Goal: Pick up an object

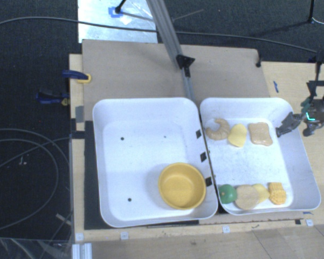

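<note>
Two shallow white plastic bins side by side across the middle of the frame: left bin [124,139], right bin [296,166]. In the lower right of the left bin, a round yellow plastic bowl [181,185], upright, its rim near the divider.

Along the upper part of the right bin, a row of three: curved tan croissant-like piece [219,129], pale yellow rounded lump [237,135], tan square toast-like slab [260,134] (exact identities hard to make out at this size). Along the bottom edge, a small green ball [227,193], then a beige oval lump [247,197] partly covering a pale yellow piece behind it, then a small orange-yellow ridged block [277,193].

At the right edge of the frame, dark two-finger gripper [286,125] over the right bin's upper right rim, arm cut off by the frame edge; finger spread impossible to judge, nothing visibly between them.
</note>
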`<state>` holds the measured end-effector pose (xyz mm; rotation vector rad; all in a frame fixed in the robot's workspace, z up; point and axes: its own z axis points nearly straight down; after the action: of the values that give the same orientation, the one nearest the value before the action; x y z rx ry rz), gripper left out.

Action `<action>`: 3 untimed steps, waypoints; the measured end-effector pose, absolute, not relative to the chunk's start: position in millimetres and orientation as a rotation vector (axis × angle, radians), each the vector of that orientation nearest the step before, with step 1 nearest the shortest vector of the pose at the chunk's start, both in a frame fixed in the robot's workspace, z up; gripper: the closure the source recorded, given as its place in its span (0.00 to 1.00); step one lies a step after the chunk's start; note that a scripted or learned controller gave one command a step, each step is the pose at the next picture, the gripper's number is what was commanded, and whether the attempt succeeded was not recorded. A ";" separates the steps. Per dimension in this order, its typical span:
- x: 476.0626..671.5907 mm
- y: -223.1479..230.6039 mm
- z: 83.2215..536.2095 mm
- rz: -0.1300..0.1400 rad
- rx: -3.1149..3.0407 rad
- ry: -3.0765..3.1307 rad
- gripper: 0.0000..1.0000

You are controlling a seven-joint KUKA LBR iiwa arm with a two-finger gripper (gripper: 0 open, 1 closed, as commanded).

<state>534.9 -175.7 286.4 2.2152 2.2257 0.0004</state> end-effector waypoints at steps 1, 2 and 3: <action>535.0 -175.7 286.7 0.001 2.215 2.225 0.00; 530.1 -184.8 233.8 -0.002 2.222 2.223 0.00; 531.9 -188.5 191.7 -0.001 2.221 2.222 0.00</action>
<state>531.9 -188.5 191.7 2.2206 2.2224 -0.0008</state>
